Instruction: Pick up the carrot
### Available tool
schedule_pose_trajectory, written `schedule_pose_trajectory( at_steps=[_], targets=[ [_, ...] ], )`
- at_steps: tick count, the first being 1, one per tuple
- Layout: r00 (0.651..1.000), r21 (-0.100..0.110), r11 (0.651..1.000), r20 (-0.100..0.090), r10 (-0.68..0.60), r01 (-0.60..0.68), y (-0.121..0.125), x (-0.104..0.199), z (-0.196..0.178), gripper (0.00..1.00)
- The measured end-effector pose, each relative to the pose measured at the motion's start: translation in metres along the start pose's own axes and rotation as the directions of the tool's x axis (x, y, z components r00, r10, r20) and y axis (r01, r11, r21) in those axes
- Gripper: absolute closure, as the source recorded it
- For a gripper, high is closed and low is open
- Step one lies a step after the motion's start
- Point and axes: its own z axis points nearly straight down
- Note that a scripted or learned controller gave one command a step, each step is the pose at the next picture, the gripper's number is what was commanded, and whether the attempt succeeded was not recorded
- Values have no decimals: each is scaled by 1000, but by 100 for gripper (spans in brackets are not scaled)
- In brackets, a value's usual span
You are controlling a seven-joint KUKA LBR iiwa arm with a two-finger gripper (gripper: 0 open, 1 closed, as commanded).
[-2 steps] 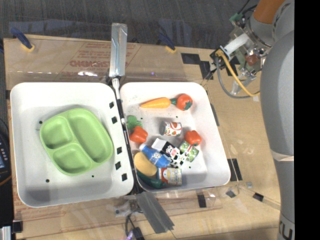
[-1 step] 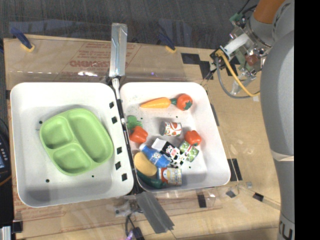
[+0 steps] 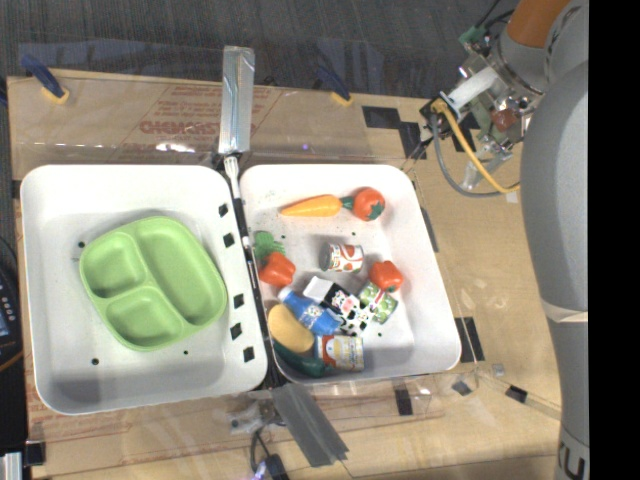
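The carrot lies on its side near the far edge of the right bin, its orange body pointing left and its green top touching a red tomato just to its right; the end effector hangs outside that bin, above the surface beyond the bin's far right corner, well apart from the carrot and up and to the right of it in the camera view; whether it is released or clenched I cannot tell, since the wrist hardware and a yellow cable crowd around it; nothing can be seen in its grasp; the grey arm with its orange band runs down the right side; nearer in the same bin sit a small can, a red pepper, another red piece, a yellow piece and several cartons huddled together; the left bin holds a green divided plate.
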Motion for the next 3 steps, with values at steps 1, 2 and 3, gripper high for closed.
schedule_pose_trajectory(
  at_steps=[1,2,3],
  targets=[
    [1000,0,1000,0,0,0,0,0,0,0],
    [1000,0,1000,0,0,0,0,0,0,0],
    [1000,0,1000,0,0,0,0,0,0,0]
  ],
)
